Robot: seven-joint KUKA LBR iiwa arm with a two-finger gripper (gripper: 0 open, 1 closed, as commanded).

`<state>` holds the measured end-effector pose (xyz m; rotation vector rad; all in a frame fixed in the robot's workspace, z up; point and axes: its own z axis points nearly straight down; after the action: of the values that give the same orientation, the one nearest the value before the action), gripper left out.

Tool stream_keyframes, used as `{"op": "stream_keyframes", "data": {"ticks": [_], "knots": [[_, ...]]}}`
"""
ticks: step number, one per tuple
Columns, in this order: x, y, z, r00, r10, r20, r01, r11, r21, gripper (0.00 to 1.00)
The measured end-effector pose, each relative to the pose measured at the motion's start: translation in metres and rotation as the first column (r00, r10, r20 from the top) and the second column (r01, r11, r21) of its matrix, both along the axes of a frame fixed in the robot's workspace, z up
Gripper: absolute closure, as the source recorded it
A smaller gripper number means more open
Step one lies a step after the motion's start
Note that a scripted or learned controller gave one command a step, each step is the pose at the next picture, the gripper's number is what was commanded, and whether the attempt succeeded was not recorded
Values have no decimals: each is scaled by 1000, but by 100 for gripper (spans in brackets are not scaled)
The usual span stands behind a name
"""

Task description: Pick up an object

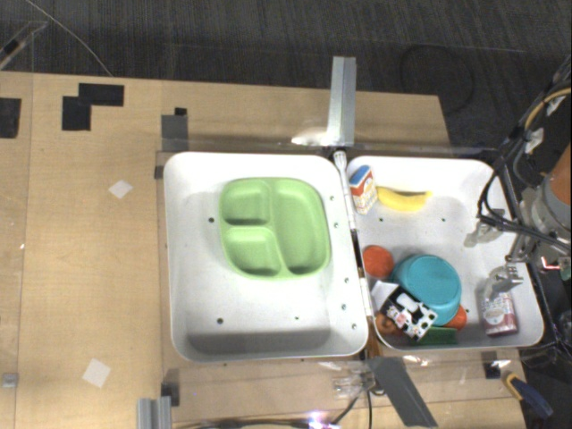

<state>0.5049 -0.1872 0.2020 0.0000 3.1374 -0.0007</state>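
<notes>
The right bin [447,170] holds several objects. A yellow banana [403,199] lies at its far side beside a small white, blue and orange carton [361,189]. An orange ball [378,260] sits next to an upturned teal bowl [428,280]. At the near edge lie a black-and-white patterned item [409,315], a green piece [438,334] and a small orange thing [458,316]. A pinkish packet [499,314] rests in the near right corner. My gripper [502,281] hangs at the bin's right side, just above and behind that packet, with nothing seen held.
The left bin [192,239] carries a green divided plate [272,226]. A metal post [343,96] stands behind the wall between the bins. Cables and the grey arm [545,195] crowd the right edge. Bare wooden bench [80,257] spreads to the left.
</notes>
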Motion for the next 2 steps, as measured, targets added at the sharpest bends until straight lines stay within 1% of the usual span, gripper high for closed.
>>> {"op": "stream_keyframes", "data": {"ticks": [1,2], "knots": [[11,-10,-101,990,139,5,-139,990,-3,0],[0,28,-109,955,297,22,-296,955,-20,0]]}}
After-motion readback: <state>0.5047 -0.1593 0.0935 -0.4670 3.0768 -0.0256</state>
